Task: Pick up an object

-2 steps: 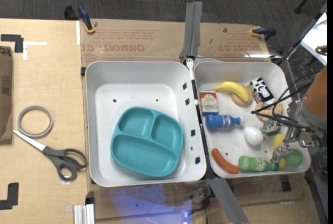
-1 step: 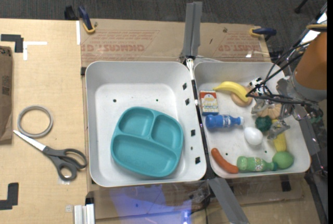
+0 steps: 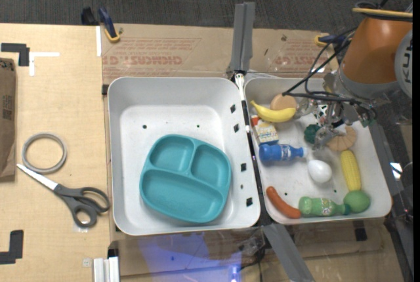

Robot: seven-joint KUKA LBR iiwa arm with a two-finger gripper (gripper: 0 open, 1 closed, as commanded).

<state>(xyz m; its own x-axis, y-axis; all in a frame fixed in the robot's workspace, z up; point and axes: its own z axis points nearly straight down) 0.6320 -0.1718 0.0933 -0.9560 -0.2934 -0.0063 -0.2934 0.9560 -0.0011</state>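
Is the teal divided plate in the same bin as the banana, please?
No, the teal divided plate lies in the left bin, while the banana lies in the right bin.

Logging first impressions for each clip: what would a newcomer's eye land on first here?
Probably the teal divided plate, alone in the left bin. Next, the right bin crowded with toy food: a banana, a corn cob and a white egg. The gripper hangs over that bin's far side.

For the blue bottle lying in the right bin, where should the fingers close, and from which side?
Grip the blue bottle across the middle of its body, coming straight down from above. It lies on its side, cap toward the egg, so its round flanks are open to the fingers. This is a judgement.
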